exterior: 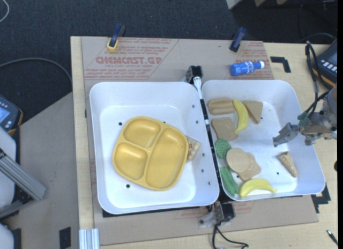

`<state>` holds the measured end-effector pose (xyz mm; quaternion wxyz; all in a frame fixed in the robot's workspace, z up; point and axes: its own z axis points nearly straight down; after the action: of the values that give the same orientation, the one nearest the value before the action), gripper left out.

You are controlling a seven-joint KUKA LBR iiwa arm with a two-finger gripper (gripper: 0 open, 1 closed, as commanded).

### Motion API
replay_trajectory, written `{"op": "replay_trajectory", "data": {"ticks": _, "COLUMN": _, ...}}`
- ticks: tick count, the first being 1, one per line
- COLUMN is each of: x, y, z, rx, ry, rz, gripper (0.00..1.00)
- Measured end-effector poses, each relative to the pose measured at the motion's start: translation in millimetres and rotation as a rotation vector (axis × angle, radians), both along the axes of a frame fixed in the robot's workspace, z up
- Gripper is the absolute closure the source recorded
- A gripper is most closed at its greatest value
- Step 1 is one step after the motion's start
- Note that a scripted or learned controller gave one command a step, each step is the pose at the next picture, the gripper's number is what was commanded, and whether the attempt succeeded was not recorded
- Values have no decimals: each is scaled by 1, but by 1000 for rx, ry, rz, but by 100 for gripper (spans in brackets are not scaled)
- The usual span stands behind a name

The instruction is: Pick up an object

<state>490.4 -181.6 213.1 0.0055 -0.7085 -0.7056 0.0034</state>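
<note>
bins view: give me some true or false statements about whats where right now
1. The yellow divided plate lies in the left bin. True.
2. The blue bottle lies inside the right bin. False: it lies on the bench beyond the right bin's far rim.
3. Two bananas are in the right bin, one near the far end and one near the near rim. True.
4. The gripper is over the left bin. False: it is over the right bin, near its right side.
5. The wedge-shaped piece lies on the yellow divided plate. False: it lies on the right bin's floor, below the gripper in the view.
</note>
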Motion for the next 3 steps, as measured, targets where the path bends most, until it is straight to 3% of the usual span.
{"op": "replay_trajectory", "data": {"ticks": 1, "x": 3, "y": 0, "z": 6, "rx": -3, "ry": -13, "rz": 4, "gripper": 0}}
{"op": "replay_trajectory", "data": {"ticks": 3, "x": -1, "y": -1, "z": -101, "rx": 0, "ry": -8, "rz": 4, "gripper": 0}}
